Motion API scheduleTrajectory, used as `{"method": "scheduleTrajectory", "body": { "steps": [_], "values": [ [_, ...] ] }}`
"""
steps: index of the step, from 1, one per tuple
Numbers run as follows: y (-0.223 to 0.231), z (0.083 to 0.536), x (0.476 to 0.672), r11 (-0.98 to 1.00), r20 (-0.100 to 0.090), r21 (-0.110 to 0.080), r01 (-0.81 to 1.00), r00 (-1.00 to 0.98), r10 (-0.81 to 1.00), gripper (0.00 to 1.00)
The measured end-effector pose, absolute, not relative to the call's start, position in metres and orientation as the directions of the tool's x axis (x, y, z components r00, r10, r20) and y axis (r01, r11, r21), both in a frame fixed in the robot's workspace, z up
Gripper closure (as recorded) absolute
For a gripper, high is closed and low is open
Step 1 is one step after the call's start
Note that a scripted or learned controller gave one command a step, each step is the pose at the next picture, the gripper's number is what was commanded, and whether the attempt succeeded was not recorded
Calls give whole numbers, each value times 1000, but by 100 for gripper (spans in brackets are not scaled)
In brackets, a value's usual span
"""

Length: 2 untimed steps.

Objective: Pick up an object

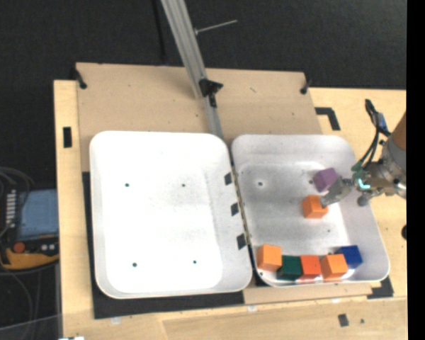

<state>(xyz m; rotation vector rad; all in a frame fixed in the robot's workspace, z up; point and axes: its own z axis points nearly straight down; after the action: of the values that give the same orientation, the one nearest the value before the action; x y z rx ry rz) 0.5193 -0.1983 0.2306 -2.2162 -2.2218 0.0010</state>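
The gripper (338,192) reaches into the right bin (283,151) from its right side, its tip low between a purple block (325,178) and a loose orange block (314,207). It seems to touch or nearly touch both, but neither block can be seen between the fingers, and whether the fingers are apart or together cannot be told at this size.

The step in hand looks like the approach to a grasp. The loose orange block, just below and left of the gripper tip, is the likeliest target; the purple block lies just above it. The next move calls for centring over one block alone, so the other is not nudged or jammed in.

Along the near wall of the right bin sits a row of blocks: orange (270,256), green (290,266), orange (310,265), orange (333,265), blue (350,255).

No brand, label or writing can be read.
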Motion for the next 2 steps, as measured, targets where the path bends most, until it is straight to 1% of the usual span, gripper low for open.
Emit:
{"method": "scheduleTrajectory", "body": {
  "steps": [1,2],
  "values": [
    [-198,233,520,2,1,2,1000,-2,1000,0],
    [-190,178,524,-1,-1,-4,1000,1,1000,0]
  ]
}}
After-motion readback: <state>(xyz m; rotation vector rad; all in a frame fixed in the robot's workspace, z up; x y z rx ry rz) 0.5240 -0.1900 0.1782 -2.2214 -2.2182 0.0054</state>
